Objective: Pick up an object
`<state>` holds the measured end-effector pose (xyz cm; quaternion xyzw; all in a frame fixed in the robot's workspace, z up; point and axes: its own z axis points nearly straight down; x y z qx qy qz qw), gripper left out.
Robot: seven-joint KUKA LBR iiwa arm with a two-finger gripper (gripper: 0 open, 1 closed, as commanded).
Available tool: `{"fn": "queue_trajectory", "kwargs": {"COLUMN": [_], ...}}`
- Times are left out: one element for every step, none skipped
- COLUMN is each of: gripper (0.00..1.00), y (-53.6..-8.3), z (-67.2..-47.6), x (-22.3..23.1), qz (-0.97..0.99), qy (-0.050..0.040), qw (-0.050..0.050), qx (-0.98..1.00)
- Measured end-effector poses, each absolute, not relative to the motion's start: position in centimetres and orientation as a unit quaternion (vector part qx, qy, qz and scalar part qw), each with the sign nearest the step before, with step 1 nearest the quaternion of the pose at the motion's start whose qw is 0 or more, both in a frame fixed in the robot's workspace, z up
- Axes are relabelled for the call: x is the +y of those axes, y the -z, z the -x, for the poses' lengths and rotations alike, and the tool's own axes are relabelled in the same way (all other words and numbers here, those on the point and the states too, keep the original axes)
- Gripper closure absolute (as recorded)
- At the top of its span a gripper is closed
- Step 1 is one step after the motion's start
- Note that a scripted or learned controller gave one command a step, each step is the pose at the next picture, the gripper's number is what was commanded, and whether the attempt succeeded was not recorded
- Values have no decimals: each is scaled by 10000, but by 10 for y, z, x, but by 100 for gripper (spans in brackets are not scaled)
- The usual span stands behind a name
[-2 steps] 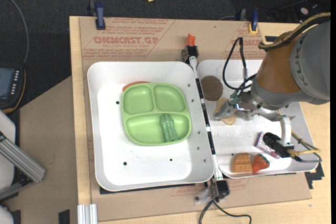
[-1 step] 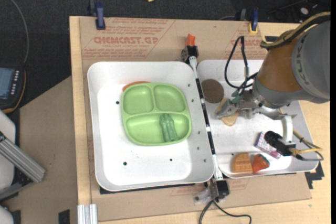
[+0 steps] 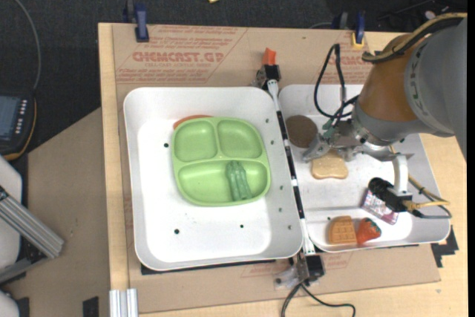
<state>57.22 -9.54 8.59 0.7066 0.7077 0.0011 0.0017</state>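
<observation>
- The gripper [image 3: 324, 146] hangs low in the far left part of the right bin [image 3: 334, 198]. The arm's grey and orange bulk crowds it, so I cannot tell how far it is open or whether it grips anything.
- A tan bread-shaped piece [image 3: 329, 170] lies just beside it on the near side and a brown disc [image 3: 300, 131] just to its left. Contact with either is unclear.
- In the left bin [image 3: 148, 182], an orange-red thing [image 3: 191, 118] is mostly hidden behind a green divided plate [image 3: 194, 141].
- A green ridged piece [image 3: 238, 180] lies in the plate's near compartment.
- An orange waffle [image 3: 341, 230], a red piece [image 3: 369, 231] and a pink packet [image 3: 377, 206] sit near the right bin's front edge.
</observation>
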Motion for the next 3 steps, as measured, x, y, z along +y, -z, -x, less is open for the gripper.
{"fn": "queue_trajectory", "kwargs": {"gripper": [0,100,100], "y": [-84,-95,-191], "z": [-548,-549,-565], "x": [-93,-93,-24], "qz": [-7072,-7074,-7041], "qy": [8,-4,-51], "qw": [-17,2,36], "qx": [7070,7068,7101]}}
